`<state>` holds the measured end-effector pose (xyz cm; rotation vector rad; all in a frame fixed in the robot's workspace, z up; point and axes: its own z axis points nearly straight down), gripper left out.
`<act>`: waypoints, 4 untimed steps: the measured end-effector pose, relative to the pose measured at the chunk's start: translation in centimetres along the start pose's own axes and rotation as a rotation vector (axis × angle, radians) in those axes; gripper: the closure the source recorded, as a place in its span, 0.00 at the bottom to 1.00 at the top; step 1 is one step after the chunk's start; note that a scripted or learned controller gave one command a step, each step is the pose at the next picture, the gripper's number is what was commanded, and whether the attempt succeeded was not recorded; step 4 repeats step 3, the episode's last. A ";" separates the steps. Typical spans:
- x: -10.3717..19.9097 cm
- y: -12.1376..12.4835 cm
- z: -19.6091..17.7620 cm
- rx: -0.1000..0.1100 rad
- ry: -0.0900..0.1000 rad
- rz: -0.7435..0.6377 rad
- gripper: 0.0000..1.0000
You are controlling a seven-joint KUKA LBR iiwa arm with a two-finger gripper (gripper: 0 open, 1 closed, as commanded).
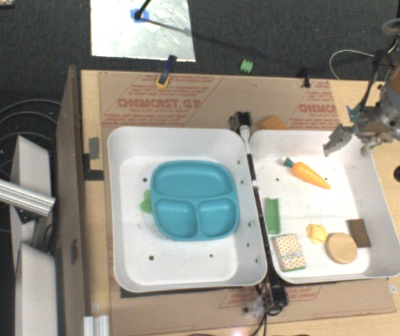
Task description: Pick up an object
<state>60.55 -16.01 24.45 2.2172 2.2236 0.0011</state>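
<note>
2 shallow white bins sit side by side on the surface. The left bin [126, 187] holds a blue divided plate [194, 199] with 3 compartments, lying flat near its middle; a small green piece [146, 201] peeks out from under the plate's left edge.

The right bin [375, 208] holds the loose things. A toy carrot [307, 173] lies toward the far side, its green top pointing left and far. A green stick [272, 215] lies along the bin's left wall. Near it, at the near-left corner, is a small patterned box [288, 251]. To the right of the box sit a small yellow piece [316, 233] and a round tan disc [341, 248], just beside each other, and a brown block [358, 232] lies right of the disc.

The arm reaches in from the right, and the tool [347, 140] hangs over the far right part of the right bin, right of the carrot and apart from it. Whether its fingers are apart or together I cannot tell; nothing is seen between them.
</note>
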 end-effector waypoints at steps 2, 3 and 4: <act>1.4 2.2 16.0 -0.003 -0.001 0.002 0.00; 1.5 2.2 14.9 -0.003 0.000 0.001 1.00; 1.5 2.2 14.9 -0.003 0.000 0.001 1.00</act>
